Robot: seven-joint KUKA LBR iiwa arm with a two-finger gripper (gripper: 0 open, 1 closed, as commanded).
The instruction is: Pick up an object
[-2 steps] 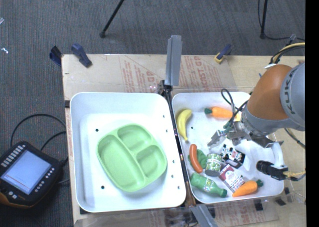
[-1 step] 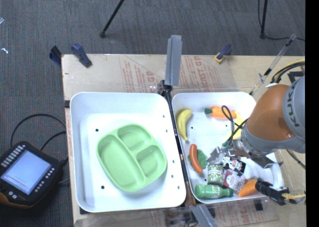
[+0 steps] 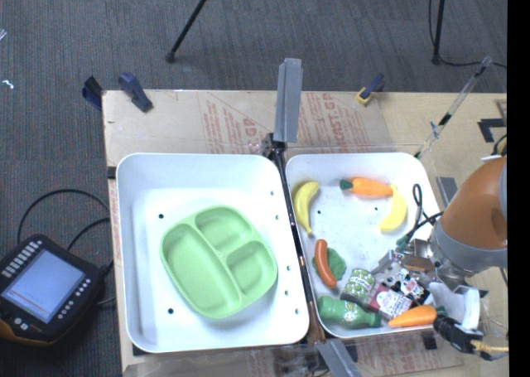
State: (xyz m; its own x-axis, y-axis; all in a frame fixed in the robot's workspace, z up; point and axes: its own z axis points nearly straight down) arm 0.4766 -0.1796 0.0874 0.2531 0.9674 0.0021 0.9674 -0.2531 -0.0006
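Note:
The right bin (image 3: 414, 170) holds toy food: a yellow banana (image 3: 305, 201) at its left, an orange carrot (image 3: 370, 188) at the back, and a second banana (image 3: 395, 214) beside it. Nearer the front lie a red sausage (image 3: 322, 262) against a green piece (image 3: 336, 264), a green carton (image 3: 358, 284), a green bottle (image 3: 344, 311), a dark printed packet (image 3: 392, 293) and another carrot (image 3: 411, 316). My gripper (image 3: 408, 268) is low over the bin's front right corner, just above the printed packet. The wrist hides what lies under it.
The left bin (image 3: 137, 193) bears a green divided plate (image 3: 218, 260). A grey post (image 3: 288, 102) stands upright behind the seam between the bins. A handheld pendant (image 3: 43, 284) lies on the floor at the left. Clamps (image 3: 134, 90) grip the bench's back edge.

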